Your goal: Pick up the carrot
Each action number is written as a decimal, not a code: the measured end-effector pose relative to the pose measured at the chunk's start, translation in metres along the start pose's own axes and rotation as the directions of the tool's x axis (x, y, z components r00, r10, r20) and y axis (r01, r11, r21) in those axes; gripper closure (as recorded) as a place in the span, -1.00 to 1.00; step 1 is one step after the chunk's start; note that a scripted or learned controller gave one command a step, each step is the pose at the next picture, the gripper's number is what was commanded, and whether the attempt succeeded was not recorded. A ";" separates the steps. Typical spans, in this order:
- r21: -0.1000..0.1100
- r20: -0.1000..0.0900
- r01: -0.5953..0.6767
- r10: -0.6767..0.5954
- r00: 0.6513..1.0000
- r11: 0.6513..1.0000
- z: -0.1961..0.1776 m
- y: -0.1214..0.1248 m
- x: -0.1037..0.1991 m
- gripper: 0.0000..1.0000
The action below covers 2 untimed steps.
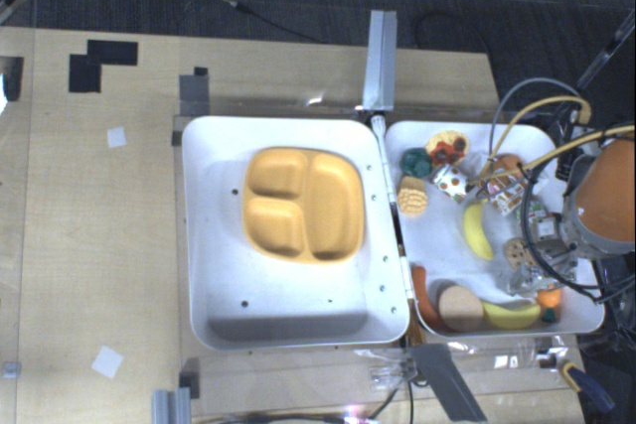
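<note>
Carrot (pixel 550 296): a small, stubby orange piece with a dab of green at its lower end, lying at about 5 o'clock in the right bin (pixel 447 243), close to that bin's outer wall. I see the gripper (pixel 525 275) just beside it at the carrot's 10 o'clock, hung about with looping black and yellow cables (pixel 542 129); wiring and glare mask the pincer, so I cannot tell how far open it is or whether it has hold of anything. The arm's glossy orange band (pixel 608 199) bulges in at 3 o'clock. A curved yellow banana (pixel 512 314) lies touching or nearly touching the carrot at its 8 o'clock, next to a smooth tan rounded block (pixel 458 305) and a slim red-brown piece (pixel 419 285) along the bin's 7 o'clock wall. A second banana (pixel 477 231) lies upright in the picture near centre. A knobbly pale corn cob (pixel 412 200) sits at 10 o'clock. The left bin (pixel 214 243) holds a matte yellow tray (pixel 303 204) with three shallow, round-cornered compartments.
</note>
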<state>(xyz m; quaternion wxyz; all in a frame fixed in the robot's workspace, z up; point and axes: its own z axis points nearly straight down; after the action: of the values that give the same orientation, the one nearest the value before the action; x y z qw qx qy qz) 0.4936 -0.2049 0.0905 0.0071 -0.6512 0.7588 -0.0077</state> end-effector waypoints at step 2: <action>-0.005 0.004 0.280 -0.280 0.960 0.960 0.001 0.002 -0.001 1.00</action>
<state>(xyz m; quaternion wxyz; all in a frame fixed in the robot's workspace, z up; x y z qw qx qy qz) 0.4923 -0.2033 0.0898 0.0053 -0.7521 0.6590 -0.0056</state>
